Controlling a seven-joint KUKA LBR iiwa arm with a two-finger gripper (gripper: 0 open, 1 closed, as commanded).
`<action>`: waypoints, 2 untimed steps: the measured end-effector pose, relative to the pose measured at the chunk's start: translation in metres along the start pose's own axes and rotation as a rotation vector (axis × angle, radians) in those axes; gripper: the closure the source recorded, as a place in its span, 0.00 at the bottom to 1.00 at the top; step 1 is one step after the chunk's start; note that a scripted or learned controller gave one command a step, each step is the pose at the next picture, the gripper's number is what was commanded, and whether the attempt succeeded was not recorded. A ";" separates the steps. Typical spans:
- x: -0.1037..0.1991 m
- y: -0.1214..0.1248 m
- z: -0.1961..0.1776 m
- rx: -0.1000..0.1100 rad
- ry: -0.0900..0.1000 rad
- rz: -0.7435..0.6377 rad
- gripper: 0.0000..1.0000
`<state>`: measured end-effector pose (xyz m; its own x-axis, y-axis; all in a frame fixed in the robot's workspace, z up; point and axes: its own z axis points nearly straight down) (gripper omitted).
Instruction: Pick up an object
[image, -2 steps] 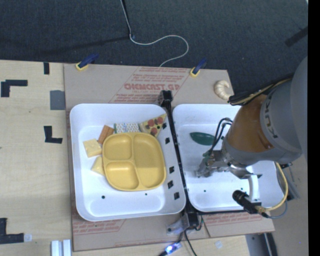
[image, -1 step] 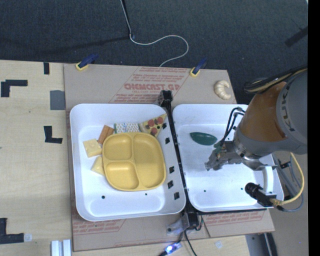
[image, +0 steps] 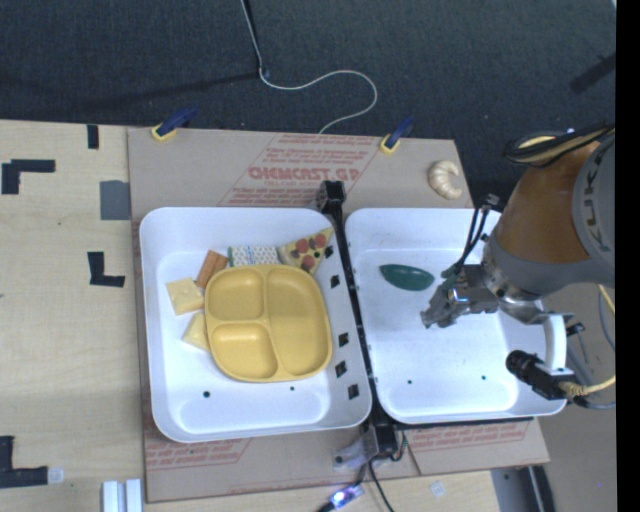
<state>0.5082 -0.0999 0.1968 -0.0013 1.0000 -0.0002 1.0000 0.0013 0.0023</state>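
The arm (image: 560, 215) at right centre hangs its end effector (image: 440, 312), state unclear, just below-right of the green piece (image: 405, 276), so approach seems underway; next, centre and descend.

Dark carpet (image: 120, 50), cardboard sheet (image: 300, 170) (blue clips), white cable (image: 330, 80)

The divided plate (image: 268, 323) lies in the left bin (image: 160, 330) — the oval object (image: 405, 276) in the right bin (image: 440, 400).

We see a cardboard sheet (image: 300, 170) under the bins, blue clips (image: 175, 122) at its far edge, a white cable (image: 320, 85) beyond it, and black tape marks (image: 28, 172) to its left.
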 end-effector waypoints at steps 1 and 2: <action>0.001 0.001 -0.029 0.001 0.000 -0.001 1.00; 0.049 0.031 -0.030 0.003 0.002 -0.006 1.00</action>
<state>0.5390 -0.0509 0.2274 -0.0073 1.0000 0.0014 1.0000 0.0073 -0.0002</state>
